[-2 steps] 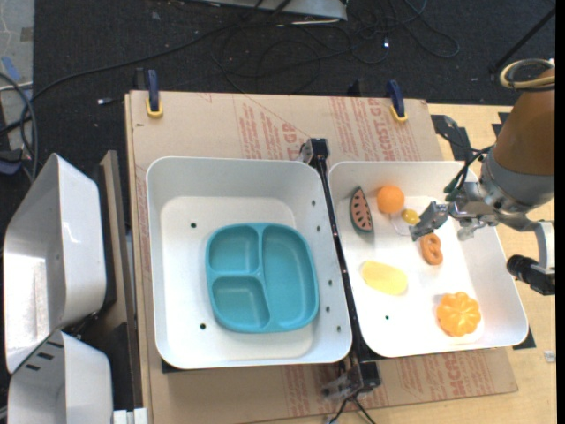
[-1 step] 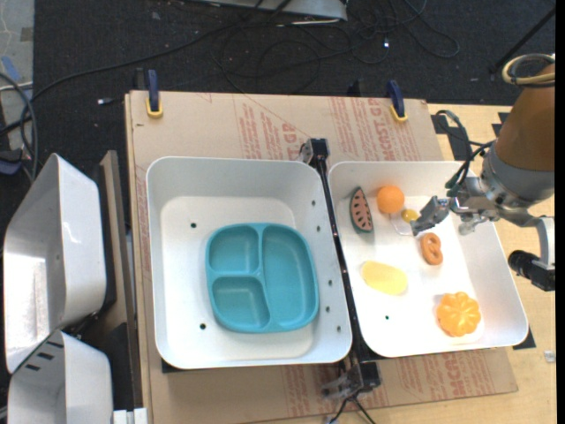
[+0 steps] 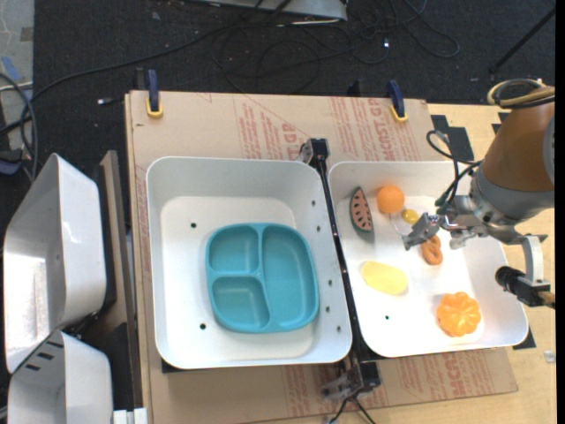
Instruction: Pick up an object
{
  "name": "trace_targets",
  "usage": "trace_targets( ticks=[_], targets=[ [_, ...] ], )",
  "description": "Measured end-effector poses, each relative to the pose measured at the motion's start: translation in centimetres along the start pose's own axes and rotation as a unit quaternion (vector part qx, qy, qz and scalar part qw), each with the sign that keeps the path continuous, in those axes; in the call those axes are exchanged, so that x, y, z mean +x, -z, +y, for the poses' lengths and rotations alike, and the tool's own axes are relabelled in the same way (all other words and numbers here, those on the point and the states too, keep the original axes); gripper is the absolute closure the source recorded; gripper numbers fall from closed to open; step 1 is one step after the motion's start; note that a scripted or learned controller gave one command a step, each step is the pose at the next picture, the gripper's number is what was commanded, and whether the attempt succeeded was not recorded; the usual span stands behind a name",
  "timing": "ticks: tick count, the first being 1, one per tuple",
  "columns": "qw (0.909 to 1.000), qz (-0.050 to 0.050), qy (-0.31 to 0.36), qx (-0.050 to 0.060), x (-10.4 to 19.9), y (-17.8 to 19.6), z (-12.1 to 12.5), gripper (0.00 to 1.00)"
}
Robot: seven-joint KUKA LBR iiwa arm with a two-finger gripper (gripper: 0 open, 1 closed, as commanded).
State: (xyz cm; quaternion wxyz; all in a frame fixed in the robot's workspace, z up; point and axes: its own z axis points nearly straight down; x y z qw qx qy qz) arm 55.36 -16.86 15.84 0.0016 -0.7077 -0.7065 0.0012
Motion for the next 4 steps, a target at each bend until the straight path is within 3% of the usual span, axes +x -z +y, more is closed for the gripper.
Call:
trace_targets(
  ticks=[1, 2, 3, 4],
  targets=[
    [1.0000, 0.000, 0.001, 0.000, 0.6, -4.5, 0.1, 0.00],
    [1.0000, -0.003, 0.000, -0.007, 0.5, -6.3, 0.4, 0.00],
    [1.0000, -0.004, 0.000, -0.009, 0.4, -5.1, 0.4, 1.00],
    [1.0000, -0.001, 0.002, -0.004, 1.1, 0.7, 0.0, 1.00]
  ],
)
